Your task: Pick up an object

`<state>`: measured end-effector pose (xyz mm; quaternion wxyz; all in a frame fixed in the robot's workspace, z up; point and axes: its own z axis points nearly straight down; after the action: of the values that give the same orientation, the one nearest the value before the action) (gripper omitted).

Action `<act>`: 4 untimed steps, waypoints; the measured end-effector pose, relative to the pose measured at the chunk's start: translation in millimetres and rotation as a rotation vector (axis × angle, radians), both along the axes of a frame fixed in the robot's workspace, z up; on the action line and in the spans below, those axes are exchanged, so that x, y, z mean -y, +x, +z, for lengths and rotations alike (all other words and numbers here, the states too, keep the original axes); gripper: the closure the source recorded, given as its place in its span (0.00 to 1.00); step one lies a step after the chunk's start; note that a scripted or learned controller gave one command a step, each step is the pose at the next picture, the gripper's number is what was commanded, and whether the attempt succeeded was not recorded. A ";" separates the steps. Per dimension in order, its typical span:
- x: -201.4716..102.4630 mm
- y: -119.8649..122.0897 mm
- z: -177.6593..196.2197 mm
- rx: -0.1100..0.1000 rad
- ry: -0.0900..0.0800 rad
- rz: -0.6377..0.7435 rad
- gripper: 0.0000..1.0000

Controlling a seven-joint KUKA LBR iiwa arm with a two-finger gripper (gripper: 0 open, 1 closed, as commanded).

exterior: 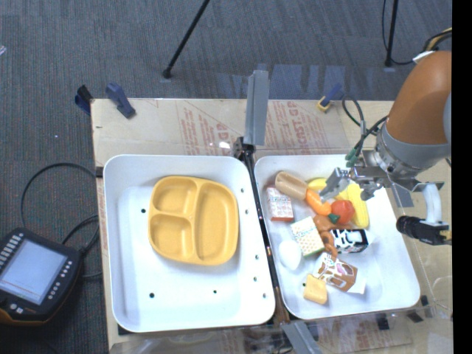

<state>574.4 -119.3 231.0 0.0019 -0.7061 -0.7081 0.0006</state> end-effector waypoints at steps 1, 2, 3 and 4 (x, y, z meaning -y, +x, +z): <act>39.5 -22.7 60.3 0.004 -0.003 -0.300 0.00; 30.7 -1.8 -34.4 -0.010 -0.001 -0.327 0.00; 4.2 -10.7 -62.7 -0.004 -0.002 -0.421 0.00; 31.4 4.6 -136.6 0.012 0.000 -0.076 0.00</act>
<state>579.0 -150.7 94.5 -0.0023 -0.7326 -0.6806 -0.0039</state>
